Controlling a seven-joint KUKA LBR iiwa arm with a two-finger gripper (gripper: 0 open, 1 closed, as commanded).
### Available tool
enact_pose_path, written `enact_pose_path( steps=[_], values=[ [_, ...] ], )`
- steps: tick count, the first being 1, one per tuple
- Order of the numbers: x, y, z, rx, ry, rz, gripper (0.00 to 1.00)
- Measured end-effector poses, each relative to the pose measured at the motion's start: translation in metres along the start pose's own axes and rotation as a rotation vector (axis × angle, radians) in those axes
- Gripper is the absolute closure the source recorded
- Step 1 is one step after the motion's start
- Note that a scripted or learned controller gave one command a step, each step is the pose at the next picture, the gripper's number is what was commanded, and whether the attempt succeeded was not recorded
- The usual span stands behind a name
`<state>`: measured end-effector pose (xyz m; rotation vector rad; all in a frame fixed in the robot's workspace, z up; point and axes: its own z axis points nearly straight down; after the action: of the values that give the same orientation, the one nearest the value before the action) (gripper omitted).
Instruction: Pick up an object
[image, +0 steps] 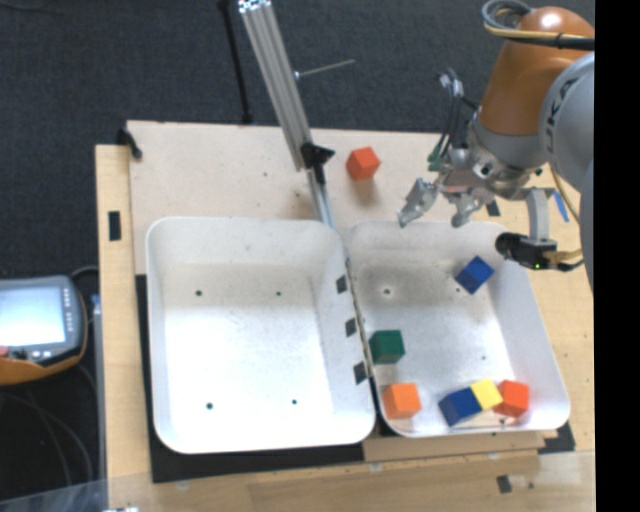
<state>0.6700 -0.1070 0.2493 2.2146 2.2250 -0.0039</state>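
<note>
My gripper (438, 210) hangs open above the far edge of the right bin (520, 300), with nothing between its fingers. A blue cube (475, 274) lies in that bin, a little right of and nearer than the gripper. A green cube (386, 346) sits by the bin's left wall. Along the near wall lie an orange cube (402, 399), a dark blue cube (460, 405), a yellow cube (487, 394) and a red-orange cube (513, 397). Another orange cube (363, 163) rests on the bench beyond the bins.
The left bin (250, 330) stands beside the right one. A slanted metal pole (285, 95) rises from a clamp between the bins at the back. A handheld screen unit (35, 325) lies off the bench at the left.
</note>
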Motion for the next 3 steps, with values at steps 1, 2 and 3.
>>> enact_pose_path(
  steps=[1,2,3],
  values=[
    [-0.014,-0.044,-0.023,-0.002,0.002,0.006,0.0],
    [0.001,-0.062,-0.029,-0.001,0.004,0.001,0.0],
    [0.001,-0.102,-0.099,-0.009,0.002,0.006,0.0]
  ],
)
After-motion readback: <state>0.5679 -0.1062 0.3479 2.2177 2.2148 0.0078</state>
